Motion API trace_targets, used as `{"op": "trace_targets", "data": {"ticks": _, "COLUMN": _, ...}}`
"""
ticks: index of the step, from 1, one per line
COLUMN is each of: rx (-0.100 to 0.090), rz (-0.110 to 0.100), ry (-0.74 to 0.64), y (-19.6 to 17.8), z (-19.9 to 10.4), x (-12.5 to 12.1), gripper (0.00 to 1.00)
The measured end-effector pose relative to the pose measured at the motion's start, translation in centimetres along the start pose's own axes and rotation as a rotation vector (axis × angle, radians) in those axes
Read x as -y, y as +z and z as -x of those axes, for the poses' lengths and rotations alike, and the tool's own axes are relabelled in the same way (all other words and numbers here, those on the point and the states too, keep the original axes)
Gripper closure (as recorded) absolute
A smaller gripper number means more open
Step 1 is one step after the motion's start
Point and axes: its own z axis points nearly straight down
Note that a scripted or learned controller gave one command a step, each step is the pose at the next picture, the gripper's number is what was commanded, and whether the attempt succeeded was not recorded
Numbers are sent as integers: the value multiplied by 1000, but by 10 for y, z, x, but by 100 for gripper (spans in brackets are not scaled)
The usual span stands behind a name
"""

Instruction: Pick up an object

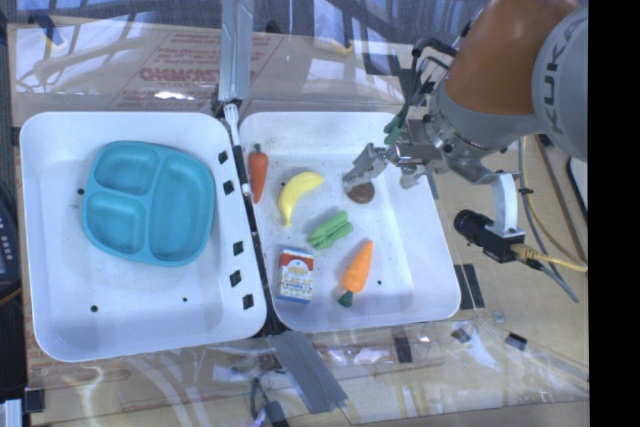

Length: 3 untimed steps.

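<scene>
Two shallow white bins side by side on the bench: left bin (45, 215), right bin (420, 265). In the left bin, a light blue divided plate (150, 202), three compartments, lying flat toward that bin's middle. In the right bin, several toy foods, well spread. Against the near-left wall, up by the divider, a small carrot (258, 172), upright in the view, green end at top. Just right of it, a yellow banana (297, 194), curved, apart from the carrot. Below and right of the banana, a green pea pod (329, 229), slanted. Further down, a second, larger carrot (355, 270), tilted, leaf end toward the bin's front edge. Left of that, a small boxed carton (296, 275) with a red top and blue base, near the divider.

Reaching in from the right, the grey arm with its orange band (500, 35), wrist over the right bin's far right part. Gripper (362, 177) low over the upper right area of that bin, directly at a small dark brown round object (361, 192), possibly a cookie or chocolate piece; too small to name with certainty. Jaw state: cannot tell, fingertips merging with the brown object in this slanted view, no clear gap or grasp visible. Brown object apparently on the bin floor, well apart from banana and pea pod.
</scene>
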Motion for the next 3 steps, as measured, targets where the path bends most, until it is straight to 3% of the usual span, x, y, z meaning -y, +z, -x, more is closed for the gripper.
{"op": "trace_targets", "data": {"ticks": 1, "rx": -1, "rz": -2, "ry": 13, "y": 145, "z": 50, "x": 41, "gripper": 0}}
{"op": "trace_targets", "data": {"ticks": 2, "rx": 2, "rz": 7, "ry": -168, "y": 3, "z": 55, "x": 34, "gripper": 0}}
{"op": "trace_targets", "data": {"ticks": 3, "rx": -1, "rz": -1, "ry": -64, "y": 78, "z": 85, "x": 34, "gripper": 0}}
